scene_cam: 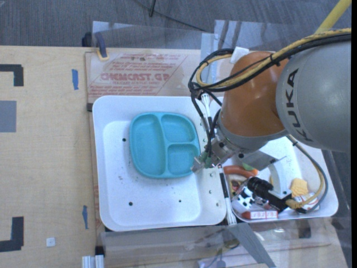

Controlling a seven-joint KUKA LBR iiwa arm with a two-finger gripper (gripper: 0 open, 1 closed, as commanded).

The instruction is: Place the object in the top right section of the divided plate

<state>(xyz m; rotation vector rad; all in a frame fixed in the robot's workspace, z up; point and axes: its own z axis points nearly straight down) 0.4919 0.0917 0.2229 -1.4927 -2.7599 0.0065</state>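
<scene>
We see a small green object (199, 161) at the claw (205, 159), against the divided plate's (150, 144) right rim; whether the claw is open or closed, we cannot tell. The arm (312, 94) overhangs the right bin (330, 205).

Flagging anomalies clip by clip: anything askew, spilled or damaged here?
Nothing clearly wrong. The teal divided plate lies flat in the left bin, slightly off square with its walls, with no spill around it. The gripper sits at the plate's lower right rim. The arm hides much of the right bin.
</scene>
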